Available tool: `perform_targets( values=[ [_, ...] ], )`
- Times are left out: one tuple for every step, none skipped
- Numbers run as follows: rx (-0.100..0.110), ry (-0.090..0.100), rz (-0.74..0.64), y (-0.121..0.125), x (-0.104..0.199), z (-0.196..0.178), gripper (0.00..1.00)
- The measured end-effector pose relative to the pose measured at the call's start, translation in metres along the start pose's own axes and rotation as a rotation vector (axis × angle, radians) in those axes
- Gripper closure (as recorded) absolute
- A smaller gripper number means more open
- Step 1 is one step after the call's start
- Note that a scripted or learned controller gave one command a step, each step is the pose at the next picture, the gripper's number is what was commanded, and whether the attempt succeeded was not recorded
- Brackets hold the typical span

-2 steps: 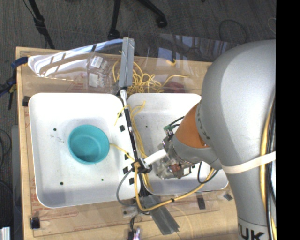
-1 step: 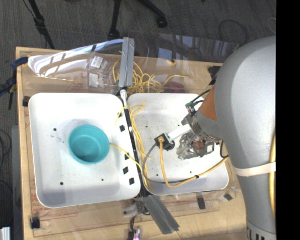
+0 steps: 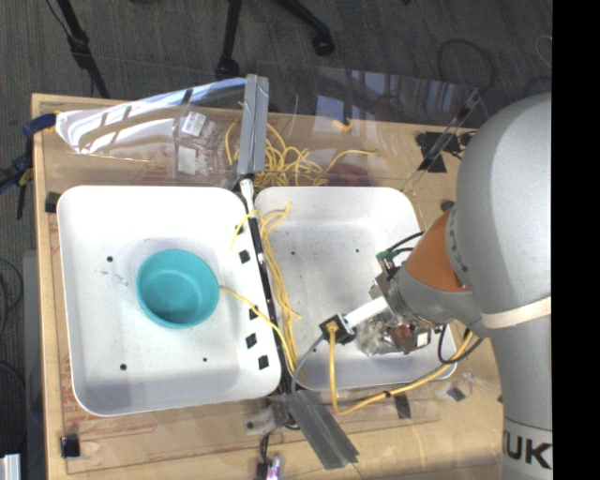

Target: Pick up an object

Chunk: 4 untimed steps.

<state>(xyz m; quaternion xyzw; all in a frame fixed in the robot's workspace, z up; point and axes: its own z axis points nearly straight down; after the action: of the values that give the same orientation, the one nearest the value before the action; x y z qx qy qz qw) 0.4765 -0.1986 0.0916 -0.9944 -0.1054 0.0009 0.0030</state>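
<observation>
Premises: robotics laboratory or test cell. Evidence: a grey industrial arm (image 3: 511, 234) with an orange band reaches over a wooden desk (image 3: 47, 281) fitted with two white bins (image 3: 94, 375) side by side. Yellow cables (image 3: 281, 164) lie loose along the divider and behind the bins. Clear plastic sheeting (image 3: 141, 127) screens the rear of the desk. Dark carpet (image 3: 141, 47) beyond, with black stand legs (image 3: 309, 23) and trailing leads.
</observation>
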Motion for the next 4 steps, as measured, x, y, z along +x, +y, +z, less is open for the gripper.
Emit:
perform_targets(
  values=[
    [-0.001, -0.001, -0.003, -0.057, 0.012, -0.048, 0.0],
    [-0.001, -0.002, -0.008, -0.089, 0.019, -0.037, 0.0],
    [-0.003, -0.001, -0.085, -0.027, 0.006, -0.102, 0.0],
    [-0.003, -0.002, -0.007, 0.01, -0.002, -0.13, 0.0]
  ],
)
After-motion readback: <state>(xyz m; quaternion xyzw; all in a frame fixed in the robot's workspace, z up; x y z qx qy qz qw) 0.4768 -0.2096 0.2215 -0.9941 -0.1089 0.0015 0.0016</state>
